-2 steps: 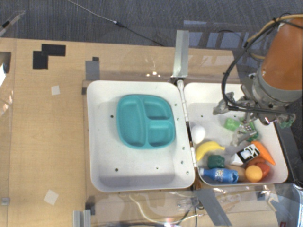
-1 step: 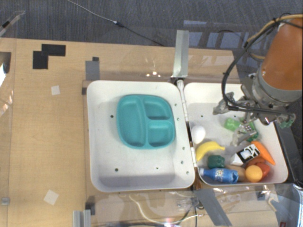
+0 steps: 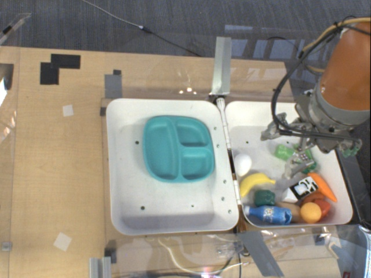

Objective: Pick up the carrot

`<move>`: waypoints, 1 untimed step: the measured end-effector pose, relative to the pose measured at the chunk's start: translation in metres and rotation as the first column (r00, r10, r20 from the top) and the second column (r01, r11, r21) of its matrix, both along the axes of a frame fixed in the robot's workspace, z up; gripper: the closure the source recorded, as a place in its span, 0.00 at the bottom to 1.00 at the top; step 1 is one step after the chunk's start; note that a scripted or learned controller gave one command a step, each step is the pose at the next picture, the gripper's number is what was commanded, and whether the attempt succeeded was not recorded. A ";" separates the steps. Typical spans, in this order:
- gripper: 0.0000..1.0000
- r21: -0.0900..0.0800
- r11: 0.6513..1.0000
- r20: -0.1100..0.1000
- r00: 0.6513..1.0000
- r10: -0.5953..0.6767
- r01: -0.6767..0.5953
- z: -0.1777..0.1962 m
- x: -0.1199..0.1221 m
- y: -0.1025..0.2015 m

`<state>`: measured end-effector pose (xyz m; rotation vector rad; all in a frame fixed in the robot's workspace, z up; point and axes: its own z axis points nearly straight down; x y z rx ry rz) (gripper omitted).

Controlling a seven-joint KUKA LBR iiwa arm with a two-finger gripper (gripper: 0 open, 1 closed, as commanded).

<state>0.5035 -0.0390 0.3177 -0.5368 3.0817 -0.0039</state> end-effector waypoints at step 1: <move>0.00 0.000 1.000 0.000 1.000 0.000 0.000 0.000 0.000 0.000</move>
